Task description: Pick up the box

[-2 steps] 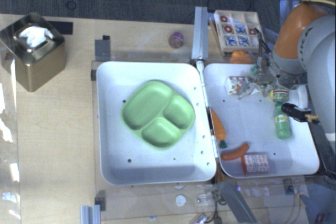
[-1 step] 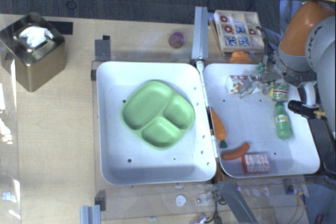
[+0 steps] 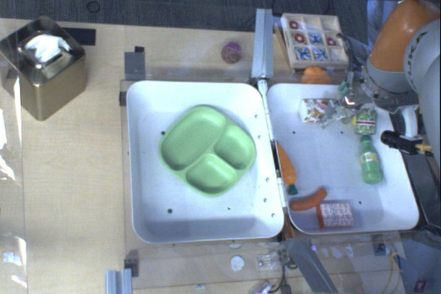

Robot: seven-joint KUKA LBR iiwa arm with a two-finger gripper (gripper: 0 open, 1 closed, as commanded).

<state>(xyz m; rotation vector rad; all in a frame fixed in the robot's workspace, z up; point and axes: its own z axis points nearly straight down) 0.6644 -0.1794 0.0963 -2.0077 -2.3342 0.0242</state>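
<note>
In the right bin [image 3: 324, 155], near its far wall, lies a small white box [image 3: 315, 110] printed in red and green. My gripper [image 3: 349, 100] hangs low just to the right of the box, at its right end, under the grey wrist and orange band [image 3: 398, 34]. Whether it touches the box cannot be made out from this angle.
The right bin also holds a green bottle [image 3: 371, 162], a small green-and-yellow pack [image 3: 364, 122], a carrot [image 3: 286, 170], a sausage [image 3: 308, 200] and a red-and-white pack [image 3: 335, 214]. A green divided plate [image 3: 207, 148] lies in the left bin. A tic-tac-toe board [image 3: 313, 40] sits behind the bins.
</note>
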